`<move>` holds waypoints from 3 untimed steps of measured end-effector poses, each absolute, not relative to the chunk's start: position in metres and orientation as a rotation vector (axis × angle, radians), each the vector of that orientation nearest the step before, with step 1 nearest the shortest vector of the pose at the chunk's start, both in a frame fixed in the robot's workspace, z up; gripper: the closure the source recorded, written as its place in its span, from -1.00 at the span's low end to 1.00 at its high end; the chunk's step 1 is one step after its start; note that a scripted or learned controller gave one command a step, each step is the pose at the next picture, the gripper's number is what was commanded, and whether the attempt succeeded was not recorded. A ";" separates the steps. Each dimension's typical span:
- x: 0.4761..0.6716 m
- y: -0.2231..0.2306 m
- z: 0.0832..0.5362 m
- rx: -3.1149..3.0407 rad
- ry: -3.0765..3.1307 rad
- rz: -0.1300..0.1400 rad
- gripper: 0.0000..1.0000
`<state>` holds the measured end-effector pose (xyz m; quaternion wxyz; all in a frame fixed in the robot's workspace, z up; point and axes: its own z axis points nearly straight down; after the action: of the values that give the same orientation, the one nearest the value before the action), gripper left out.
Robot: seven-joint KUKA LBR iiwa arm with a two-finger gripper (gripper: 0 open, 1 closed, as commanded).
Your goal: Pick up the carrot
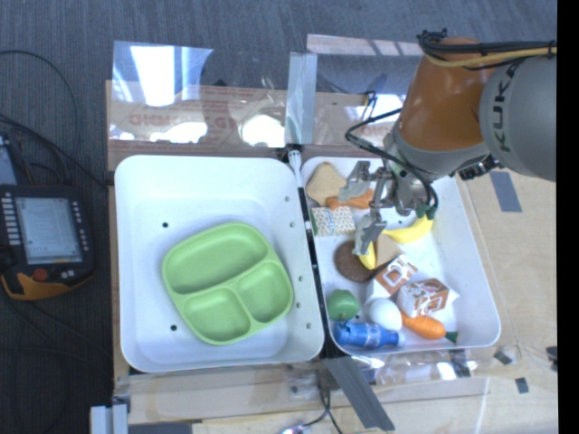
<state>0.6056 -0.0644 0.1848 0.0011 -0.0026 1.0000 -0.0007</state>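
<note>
The carrot [423, 325], orange with a small green end, lies in the front right corner of the right bin [478, 269], beside a white egg [384, 314] and a small printed carton [425, 295]. My gripper [359, 215] hangs over the back middle of that bin, well behind and to the left of the carrot. It is open, with grey fingers [369, 233] spread over a biscuit [353, 260] and a banana [407, 231]. A small orange piece [355, 202] lies under the gap; nothing is gripped.
The right bin also holds a bread slice [324, 183], a checkered packet [331, 220], a green ball [342, 304] and a blue bottle [366, 335]. A green divided plate [228, 281] sits in the left bin [145, 197]. A teach pendant [41, 238] lies far left.
</note>
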 end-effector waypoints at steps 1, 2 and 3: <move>0.668 -0.101 0.092 0.132 3.144 -0.004 -1.00; 0.660 -0.099 0.091 -0.304 3.111 -0.009 -1.00; 0.670 -0.097 0.092 0.285 3.139 0.017 -1.00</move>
<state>0.6696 -0.0966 0.0925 -0.0050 0.0903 0.9959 0.0053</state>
